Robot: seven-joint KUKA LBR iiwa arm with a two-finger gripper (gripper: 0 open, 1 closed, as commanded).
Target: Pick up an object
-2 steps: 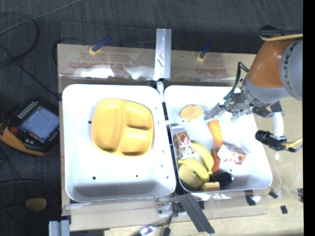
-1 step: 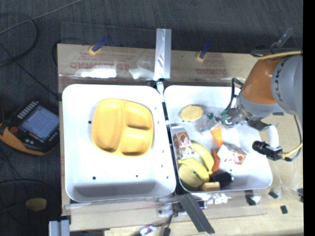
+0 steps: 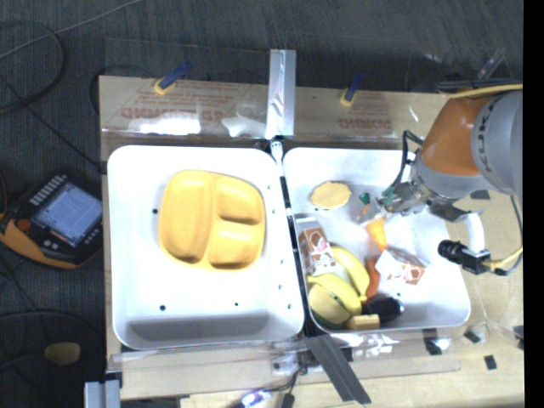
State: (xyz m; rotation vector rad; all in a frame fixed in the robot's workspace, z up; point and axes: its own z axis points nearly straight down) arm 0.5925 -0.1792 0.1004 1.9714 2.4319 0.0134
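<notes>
From above, the gripper (image 3: 399,197) hangs low in the right bin (image 3: 442,167), just right of the round tan disc (image 3: 330,195) — whether it is spread or pinched cannot be told. Below the disc lie an orange piece (image 3: 375,232), a brown-and-white carton (image 3: 314,246), yellow bananas (image 3: 338,283) and a black object (image 3: 387,307). Left of the disc, the left bin (image 3: 136,313) holds a yellow divided tray (image 3: 211,219).

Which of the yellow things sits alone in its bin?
The yellow tray: it lies by itself in the left bin, while the banana and round disc share the cluttered right bin.
</notes>
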